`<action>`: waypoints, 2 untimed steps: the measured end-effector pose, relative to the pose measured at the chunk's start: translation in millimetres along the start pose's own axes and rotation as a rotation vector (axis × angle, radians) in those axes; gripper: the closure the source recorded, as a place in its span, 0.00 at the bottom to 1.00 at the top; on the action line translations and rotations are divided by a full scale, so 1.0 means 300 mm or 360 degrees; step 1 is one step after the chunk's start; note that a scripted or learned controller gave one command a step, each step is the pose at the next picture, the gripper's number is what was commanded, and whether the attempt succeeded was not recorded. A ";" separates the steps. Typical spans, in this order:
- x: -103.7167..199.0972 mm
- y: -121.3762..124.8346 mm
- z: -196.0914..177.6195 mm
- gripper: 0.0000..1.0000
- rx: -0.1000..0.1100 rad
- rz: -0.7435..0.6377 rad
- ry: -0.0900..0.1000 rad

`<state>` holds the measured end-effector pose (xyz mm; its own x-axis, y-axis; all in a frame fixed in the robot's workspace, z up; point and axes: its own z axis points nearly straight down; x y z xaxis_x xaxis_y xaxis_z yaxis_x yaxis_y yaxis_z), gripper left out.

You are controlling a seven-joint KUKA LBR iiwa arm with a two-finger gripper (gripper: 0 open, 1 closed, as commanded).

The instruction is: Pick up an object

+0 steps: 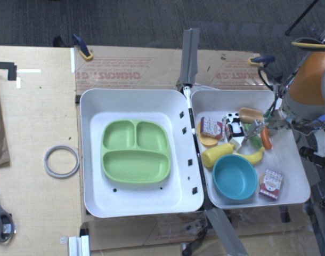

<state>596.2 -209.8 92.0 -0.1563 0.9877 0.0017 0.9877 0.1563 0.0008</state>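
Grey claw point(254, 131) low in the right bin point(290, 196).
Orange carrot point(266, 138) just beside it; finger state cannot be told.

Arm point(310, 84) cut off at right; gripper point(258, 128) perhaps blurred (fingers unclear).

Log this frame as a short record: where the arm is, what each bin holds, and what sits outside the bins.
arm: enters from the right, gripper low over the right bin
gripper fingers: cannot tell
left bin: green divided plate
right bin: blue bowl, banana, hot dog, carrot, two small red packets, a black-and-white item
outside bins: grey ring on the bench, left of the left bin
held object: none visibly between the fingers
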 end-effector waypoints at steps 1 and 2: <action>-0.009 0.006 -0.044 1.00 -0.0012 0.0004 -0.0010; 0.068 0.074 -0.056 1.00 0.0022 0.0083 0.0001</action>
<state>615.0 -186.1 108.8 -0.1048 0.9945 0.0022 0.9944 0.1048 -0.0132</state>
